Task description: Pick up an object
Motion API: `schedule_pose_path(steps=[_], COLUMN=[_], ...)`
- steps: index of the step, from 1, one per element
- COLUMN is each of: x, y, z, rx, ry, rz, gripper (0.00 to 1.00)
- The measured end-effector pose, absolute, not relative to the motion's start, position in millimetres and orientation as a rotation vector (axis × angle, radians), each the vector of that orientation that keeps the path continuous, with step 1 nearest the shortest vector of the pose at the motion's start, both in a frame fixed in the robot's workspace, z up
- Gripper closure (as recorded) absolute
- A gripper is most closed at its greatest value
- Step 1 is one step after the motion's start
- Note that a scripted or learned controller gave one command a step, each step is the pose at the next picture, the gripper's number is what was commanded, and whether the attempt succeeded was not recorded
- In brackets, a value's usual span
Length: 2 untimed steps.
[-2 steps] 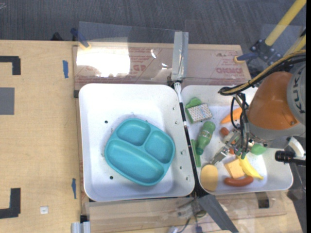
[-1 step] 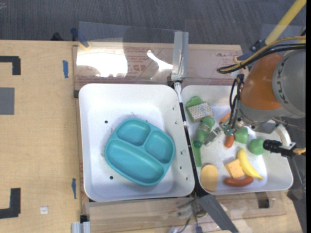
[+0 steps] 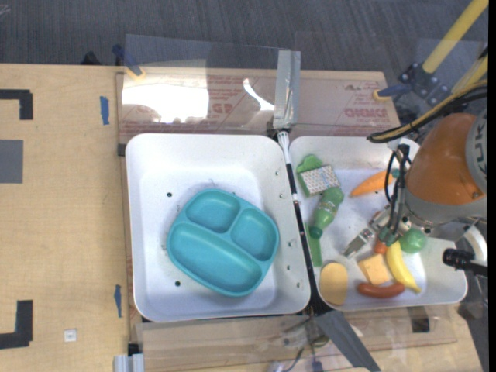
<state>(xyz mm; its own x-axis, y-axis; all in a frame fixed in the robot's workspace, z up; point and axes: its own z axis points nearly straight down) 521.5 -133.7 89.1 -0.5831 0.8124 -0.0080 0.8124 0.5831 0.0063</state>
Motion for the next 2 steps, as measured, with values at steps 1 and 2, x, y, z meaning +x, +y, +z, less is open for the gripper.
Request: schedule_pose_path(steps=[1,2], x=[597.0,600.9], y=[-101.8,-125.7], z=[157.7,88.7], rx=[1.358,1.293], ry=[2.822,2.852], rz=[0.007,0.004], gripper=[0.00,0.00])
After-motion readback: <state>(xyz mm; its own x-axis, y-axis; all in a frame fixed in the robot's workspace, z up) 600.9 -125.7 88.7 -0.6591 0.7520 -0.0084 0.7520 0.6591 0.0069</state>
